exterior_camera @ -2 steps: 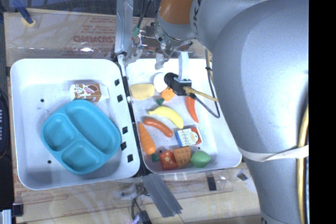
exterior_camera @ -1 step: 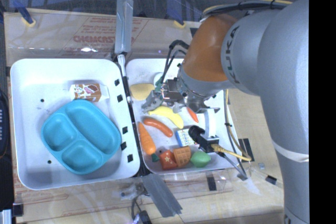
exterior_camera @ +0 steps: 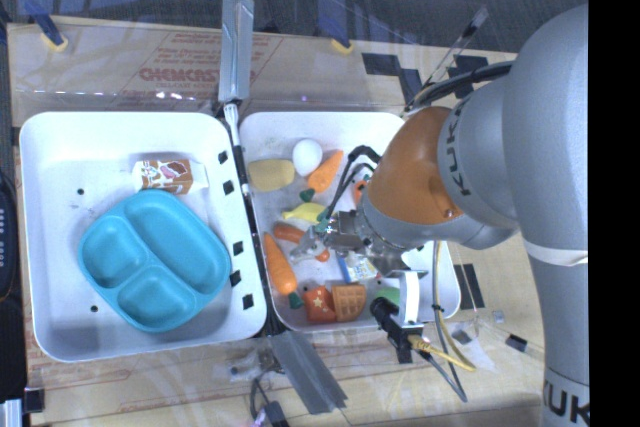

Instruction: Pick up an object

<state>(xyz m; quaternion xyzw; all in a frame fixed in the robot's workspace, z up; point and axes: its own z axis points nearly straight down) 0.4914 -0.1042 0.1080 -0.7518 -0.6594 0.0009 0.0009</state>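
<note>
End effector (exterior_camera: 325, 240) low in right bin (exterior_camera: 262, 130), finger state hidden: cannot tell. Clutter tight: carrot (exterior_camera: 280, 263), yellow piece (exterior_camera: 304, 213) crowd it. Risk: nudges neighbours, closes on nothing.

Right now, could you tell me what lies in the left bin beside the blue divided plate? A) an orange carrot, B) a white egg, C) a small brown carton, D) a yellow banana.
C: the small brown carton lies in the left bin just above the blue divided plate.
</note>
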